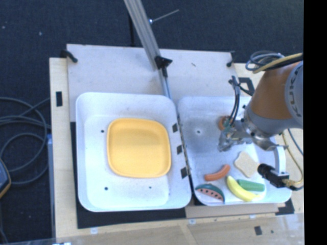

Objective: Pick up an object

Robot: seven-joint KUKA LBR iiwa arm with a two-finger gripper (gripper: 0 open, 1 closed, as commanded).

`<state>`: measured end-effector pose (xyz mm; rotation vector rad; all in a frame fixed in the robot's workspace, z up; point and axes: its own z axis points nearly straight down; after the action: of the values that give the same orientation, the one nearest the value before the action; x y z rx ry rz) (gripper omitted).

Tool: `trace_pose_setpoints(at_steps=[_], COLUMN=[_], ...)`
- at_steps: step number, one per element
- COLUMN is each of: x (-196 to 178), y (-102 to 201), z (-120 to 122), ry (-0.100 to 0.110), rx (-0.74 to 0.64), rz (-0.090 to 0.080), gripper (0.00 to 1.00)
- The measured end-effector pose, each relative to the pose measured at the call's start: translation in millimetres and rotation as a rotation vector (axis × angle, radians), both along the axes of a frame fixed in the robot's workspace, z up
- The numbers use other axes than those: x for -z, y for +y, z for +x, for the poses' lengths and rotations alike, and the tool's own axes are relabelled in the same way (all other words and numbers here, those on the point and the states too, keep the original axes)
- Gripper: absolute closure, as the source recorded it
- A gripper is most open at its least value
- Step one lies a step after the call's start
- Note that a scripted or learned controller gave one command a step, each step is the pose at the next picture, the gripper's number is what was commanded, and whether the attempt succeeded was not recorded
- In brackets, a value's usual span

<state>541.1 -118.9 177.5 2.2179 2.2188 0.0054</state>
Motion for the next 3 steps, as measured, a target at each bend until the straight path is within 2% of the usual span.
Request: trace_pose_setpoints(at_steps=[1,2,3], x=[-51.5,-67.9,-58.3], y=[-9.2,-9.7,47.0], z=[-4.8,-4.3,4.3], ry=[0.000,0.003,0.005], rx=[0.001,0.000,-0.003], rz=[0.000,0.001,0.001], gripper=[1.00,1.00,1.00])
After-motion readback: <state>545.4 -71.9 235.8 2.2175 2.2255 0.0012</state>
